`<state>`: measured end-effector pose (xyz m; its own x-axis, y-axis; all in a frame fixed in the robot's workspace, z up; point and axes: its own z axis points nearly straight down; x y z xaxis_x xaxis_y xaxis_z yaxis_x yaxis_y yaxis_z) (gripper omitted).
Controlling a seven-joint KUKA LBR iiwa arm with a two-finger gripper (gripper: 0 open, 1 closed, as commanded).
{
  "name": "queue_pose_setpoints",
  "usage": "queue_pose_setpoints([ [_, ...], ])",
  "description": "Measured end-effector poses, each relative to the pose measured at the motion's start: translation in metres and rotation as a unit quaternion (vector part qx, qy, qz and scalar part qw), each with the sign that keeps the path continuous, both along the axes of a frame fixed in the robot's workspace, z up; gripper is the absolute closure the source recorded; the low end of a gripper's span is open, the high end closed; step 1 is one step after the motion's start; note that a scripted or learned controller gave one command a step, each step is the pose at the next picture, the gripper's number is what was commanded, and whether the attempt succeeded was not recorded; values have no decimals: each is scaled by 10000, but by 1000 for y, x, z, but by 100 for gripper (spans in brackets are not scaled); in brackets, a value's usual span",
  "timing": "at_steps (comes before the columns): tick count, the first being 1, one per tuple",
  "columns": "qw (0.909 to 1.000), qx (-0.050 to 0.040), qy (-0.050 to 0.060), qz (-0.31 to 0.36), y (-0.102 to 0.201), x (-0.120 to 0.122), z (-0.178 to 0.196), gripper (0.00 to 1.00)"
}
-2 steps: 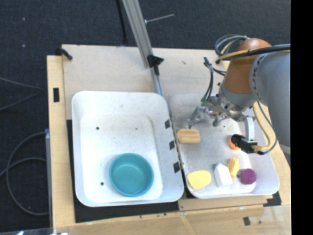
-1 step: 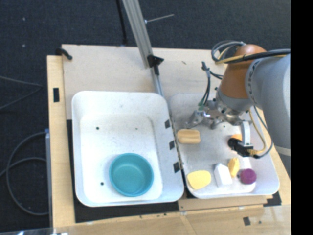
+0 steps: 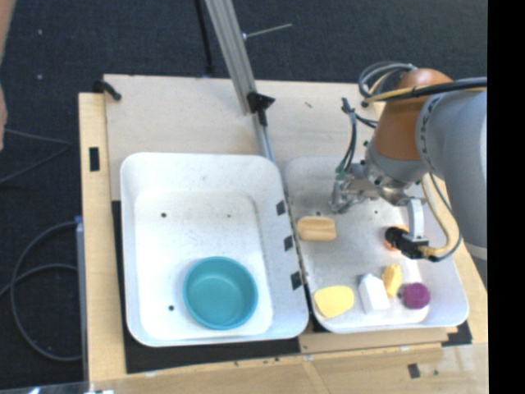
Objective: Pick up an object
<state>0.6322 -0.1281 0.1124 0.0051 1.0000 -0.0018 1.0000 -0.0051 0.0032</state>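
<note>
My gripper hangs over the right bin; I cannot tell its state. A tan block lies just below it. A teal bowl sits in the left bin

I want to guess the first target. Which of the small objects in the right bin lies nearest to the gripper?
The tan, bread-like piece, just below-left of the gripper. The yellow piece, white block and purple ball lie along the bin's front edge.
</note>
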Motion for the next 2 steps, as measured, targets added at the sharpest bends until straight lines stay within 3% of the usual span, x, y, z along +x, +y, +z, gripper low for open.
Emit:
queue_pose_setpoints([
  [2, 10000, 2, 12, 18, -11, -7, 90, 100],
])
